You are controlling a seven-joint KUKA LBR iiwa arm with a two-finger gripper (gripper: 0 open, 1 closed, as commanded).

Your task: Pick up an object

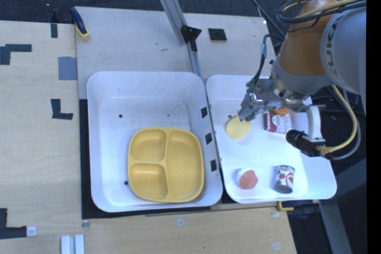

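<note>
Arm (321, 44) comes in from the right over the right bin (221, 105); orange band sits above the wrist, cables looping off the top. Pincer (248, 110) hangs over the upper-left part of the right bin, just above and right of a pale yellow round object (238, 128), lemon-like. From this angle the tip reads as touching or nearly touching that object's upper edge, can't tell which. Fingers are dark and bunched against the wrist hardware, so I can't tell how far apart they are, and nothing is clearly visible between them. Rest of the right bin: a red-and-white packet (278, 122) just right of the yellow object, partly under the wrist; a small red-and-white round item (246, 179) near the front edge; a small can with red label (284, 178) beside it to the right, apart from it. A black fitting with a yellow hose (306, 144) hangs off the arm over the bin's right side. Left bin (107, 98) holds a yellow divided plate (166, 164) with three compartments, lying flat in the front-right area. Both bins sit side by side on the tabletop (36, 128), with a metal post (169, 0) slanting up behind them and a blue-and-yellow clamp (79, 23) at the far-left corner of the board.
</note>
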